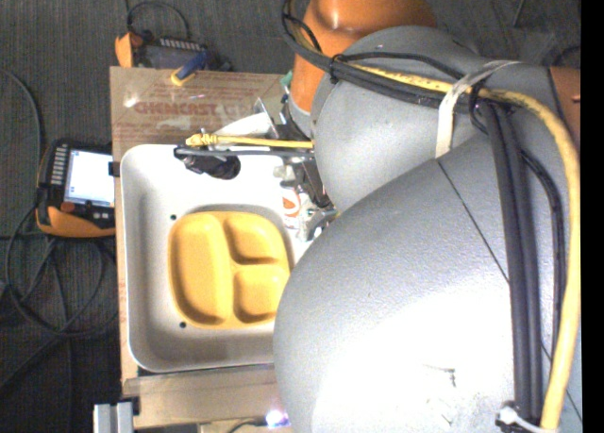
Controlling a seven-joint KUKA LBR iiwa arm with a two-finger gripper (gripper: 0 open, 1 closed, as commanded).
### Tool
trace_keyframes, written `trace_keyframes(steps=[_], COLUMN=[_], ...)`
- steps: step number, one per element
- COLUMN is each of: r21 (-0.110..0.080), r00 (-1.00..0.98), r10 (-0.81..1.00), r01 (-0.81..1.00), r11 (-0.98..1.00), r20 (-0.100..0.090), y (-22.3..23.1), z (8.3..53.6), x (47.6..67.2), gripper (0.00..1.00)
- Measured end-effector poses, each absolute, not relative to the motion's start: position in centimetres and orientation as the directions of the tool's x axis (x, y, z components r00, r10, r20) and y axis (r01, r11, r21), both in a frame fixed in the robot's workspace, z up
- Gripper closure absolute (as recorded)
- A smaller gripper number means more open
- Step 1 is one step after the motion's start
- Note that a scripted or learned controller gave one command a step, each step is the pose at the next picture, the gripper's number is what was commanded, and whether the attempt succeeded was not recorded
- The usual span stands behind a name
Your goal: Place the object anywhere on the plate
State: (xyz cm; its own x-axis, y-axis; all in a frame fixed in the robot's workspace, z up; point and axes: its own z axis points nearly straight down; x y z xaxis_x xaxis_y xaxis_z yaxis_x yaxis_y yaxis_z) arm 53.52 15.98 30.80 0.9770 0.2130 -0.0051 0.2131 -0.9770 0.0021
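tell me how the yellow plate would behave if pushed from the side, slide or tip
The yellow plate looks like moulded plastic with divided wells, so it is probably stiff and light for its size. It lies flat and low on the smooth floor of the white bin, so a push would likely slide it rather than tip it.

Robot lab: big grey arm [425, 233] over a bench w/ white bin [142, 233], teach pendant [80, 191] at left, loose cables [24, 266] on dark carpet [57, 44].

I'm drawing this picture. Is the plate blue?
No, the plate lying in the white bin is yellow, with three compartments.
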Motion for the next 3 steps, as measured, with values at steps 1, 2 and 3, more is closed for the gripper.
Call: trace_keyframes(steps=[1,2,3], r21=[0.003,0.001,0.0], r00=[0.954,0.873,0.544], r10=[0.299,0.487,0.839], r01=[0.299,0.487,0.839], r11=[-0.954,-0.873,-0.544], r20=[-0.007,-0.008,-0.013], y=[14.3,13.6,19.1], z=[19.2,14.9,11.5], x=[49.4,48.2,48.3], gripper=[1.0,1.0,1.0])
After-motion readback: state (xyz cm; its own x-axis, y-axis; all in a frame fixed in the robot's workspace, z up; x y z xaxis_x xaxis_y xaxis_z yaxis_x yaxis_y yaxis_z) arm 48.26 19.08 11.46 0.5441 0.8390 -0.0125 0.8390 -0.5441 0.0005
